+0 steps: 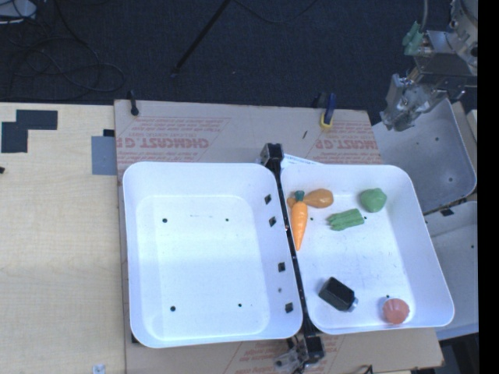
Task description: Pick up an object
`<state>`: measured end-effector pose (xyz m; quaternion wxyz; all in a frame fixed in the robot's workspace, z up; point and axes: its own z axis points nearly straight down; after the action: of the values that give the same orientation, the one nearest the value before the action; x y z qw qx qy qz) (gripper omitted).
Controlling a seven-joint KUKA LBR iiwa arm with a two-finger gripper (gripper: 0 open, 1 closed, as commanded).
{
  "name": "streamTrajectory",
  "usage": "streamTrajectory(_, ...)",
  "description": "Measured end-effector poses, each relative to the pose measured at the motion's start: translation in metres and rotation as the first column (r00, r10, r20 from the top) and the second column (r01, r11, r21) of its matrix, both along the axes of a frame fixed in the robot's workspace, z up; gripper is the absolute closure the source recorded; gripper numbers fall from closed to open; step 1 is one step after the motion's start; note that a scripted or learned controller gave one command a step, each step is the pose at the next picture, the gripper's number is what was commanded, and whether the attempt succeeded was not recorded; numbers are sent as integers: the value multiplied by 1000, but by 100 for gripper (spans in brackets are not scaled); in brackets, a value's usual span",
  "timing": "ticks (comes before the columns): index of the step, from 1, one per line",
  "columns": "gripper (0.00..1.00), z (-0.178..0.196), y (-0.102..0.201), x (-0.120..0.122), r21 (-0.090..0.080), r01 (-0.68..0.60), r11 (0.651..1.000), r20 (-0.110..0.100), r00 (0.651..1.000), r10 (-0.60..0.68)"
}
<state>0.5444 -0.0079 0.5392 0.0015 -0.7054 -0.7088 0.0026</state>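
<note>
Pink ball (395,311) near right bin (425,232) front rim | black block (337,294) beside; carrot (299,223) against divider | jaws (398,115) beyond bin, top right, state unclear | left bin (140,209) roomy

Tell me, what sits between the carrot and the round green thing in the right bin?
In the camera view, a long green vegetable lies between the carrot and the round green thing. An orange piece sits just above that line, touching the carrot.

Two white bins (156,179); six small objects (337,294) in the right.
</note>
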Motion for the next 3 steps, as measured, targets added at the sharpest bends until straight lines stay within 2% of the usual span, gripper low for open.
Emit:
streamTrajectory(1,100,-2,63,-49,3,-3,1000,1,1000,3)
streamTrajectory(2,100,-2,156,-70,2,-6,1000,1,1000,6)
streamTrajectory(3,100,-3,203,-53,0,0,1000,2,1000,0)
